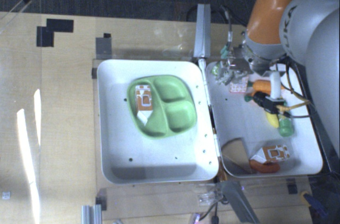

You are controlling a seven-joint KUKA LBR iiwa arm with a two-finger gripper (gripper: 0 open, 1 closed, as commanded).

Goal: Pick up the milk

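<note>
Beside the green plate (164, 106), in its left compartment, lies a small milk carton (143, 98); a second carton (273, 154) sits in the right bin (313, 164), well apart from the plate. The gripper (234, 70) hangs over that bin's far corner among small clutter; whether it is spread or pinched I cannot tell. It could easily catch the wrong item there. The arm (297, 21) hides the bin's corner.
</note>
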